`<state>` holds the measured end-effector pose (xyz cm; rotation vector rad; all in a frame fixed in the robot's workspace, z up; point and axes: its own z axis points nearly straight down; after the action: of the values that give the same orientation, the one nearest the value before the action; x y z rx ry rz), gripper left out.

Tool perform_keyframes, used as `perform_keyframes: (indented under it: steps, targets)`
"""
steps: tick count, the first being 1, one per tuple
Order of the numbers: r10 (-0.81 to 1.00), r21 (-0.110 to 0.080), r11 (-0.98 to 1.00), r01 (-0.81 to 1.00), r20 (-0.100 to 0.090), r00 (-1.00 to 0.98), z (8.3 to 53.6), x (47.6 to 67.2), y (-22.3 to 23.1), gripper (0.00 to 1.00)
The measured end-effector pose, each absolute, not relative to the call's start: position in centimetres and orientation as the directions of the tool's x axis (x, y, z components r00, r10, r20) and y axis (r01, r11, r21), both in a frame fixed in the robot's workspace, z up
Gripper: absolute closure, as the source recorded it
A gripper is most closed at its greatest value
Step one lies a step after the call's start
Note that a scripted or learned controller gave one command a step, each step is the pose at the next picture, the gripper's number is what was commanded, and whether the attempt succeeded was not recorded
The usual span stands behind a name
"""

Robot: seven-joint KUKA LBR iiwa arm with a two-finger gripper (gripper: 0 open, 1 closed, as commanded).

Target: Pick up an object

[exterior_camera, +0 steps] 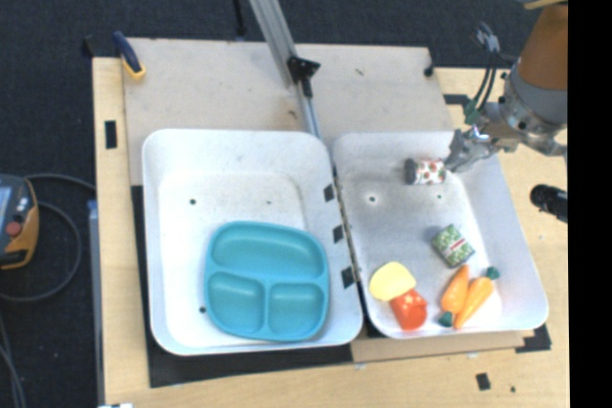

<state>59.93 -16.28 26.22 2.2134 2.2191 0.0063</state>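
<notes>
- Camera view, landmark = right bin (507, 234): we see the gripper (457, 155) low over its upper right part, arm (545, 62) coming in over the bin's right rim.
- Claw state: we cannot tell; the tip is too small and blurred to read.
- Likely target, in our judgement: the small can (426, 172), lying on its side in the bin's upper middle, just left of the gripper tip and perhaps touching it. Nothing seen lifted, so we call the pick not done.
- Lying flat, it could roll if nudged rather than pinched.
- Other candidates sit well clear toward the bin's lower edge: green block (452, 246), carrots (469, 294), yellow piece (391, 280) touching a red one (409, 309).
- Left of the right bin: a second bin (172, 167) with a blue tray (268, 282).
</notes>
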Motion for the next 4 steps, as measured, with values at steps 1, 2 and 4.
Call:
perform_keyframes:
  steps: [1, 2, 4]
  targets:
    - [1.000, 0.003, 0.006, 1.000, 0.000, -0.006, 26.6, 57.6, -11.6, 1.00]
    - [1.000, 0.003, 0.007, 1.000, 0.001, -0.007, 27.0, 56.4, -7.3, 1.00]
    - [1.000, 0.000, 0.007, 1.000, 0.001, -0.007, 26.5, 52.8, 2.9, 1.00]
